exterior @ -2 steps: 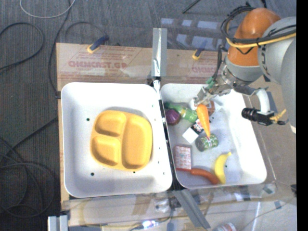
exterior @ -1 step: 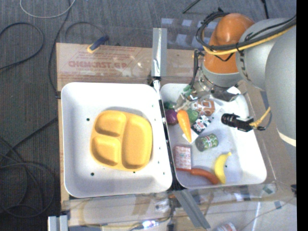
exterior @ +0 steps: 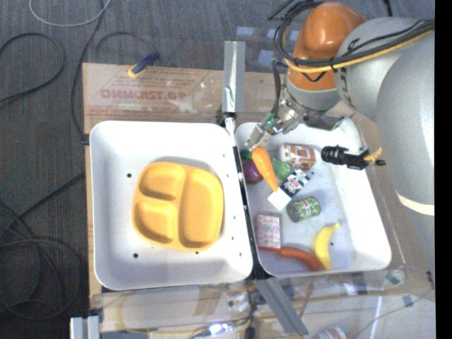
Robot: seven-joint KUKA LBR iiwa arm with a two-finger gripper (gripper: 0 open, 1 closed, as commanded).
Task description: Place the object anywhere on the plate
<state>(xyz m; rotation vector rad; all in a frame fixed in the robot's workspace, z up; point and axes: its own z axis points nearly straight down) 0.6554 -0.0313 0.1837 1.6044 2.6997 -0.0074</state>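
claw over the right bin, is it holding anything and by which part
It cannot be told. The claw sits at the green leafy top of the carrot in the right bin, but the view does not show the carrot between its fingers.

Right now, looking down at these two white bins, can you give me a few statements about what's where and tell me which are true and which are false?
1. The yellow three-compartment plastic plate lies in the left white bin. True.
2. The orange toy carrot rests on that plate. False: it is in the right white bin.
3. The yellow toy banana lies in the right bin. True.
4. The end effector hangs over the plate. False: it is at the right bin's far left corner, near the carrot's top.
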